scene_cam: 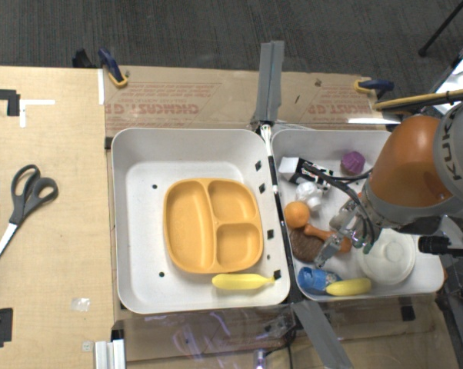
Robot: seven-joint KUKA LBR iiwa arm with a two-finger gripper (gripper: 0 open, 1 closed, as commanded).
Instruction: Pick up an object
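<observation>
My gripper hangs low in the right bin, near its middle, under the orange wrist band. It sits just right of a brown brush with an orange handle and below an orange ball. A white bowl lies to its right. A blue object and a small yellow banana lie at the bin's front. A purple object, a white block and a black-and-white item lie at the back. I see nothing lifted.
The left bin holds a yellow-orange divided plate and a yellow banana by its front wall. Scissors lie on the bench at far left. Blue clamps hold cardboard behind the bins.
</observation>
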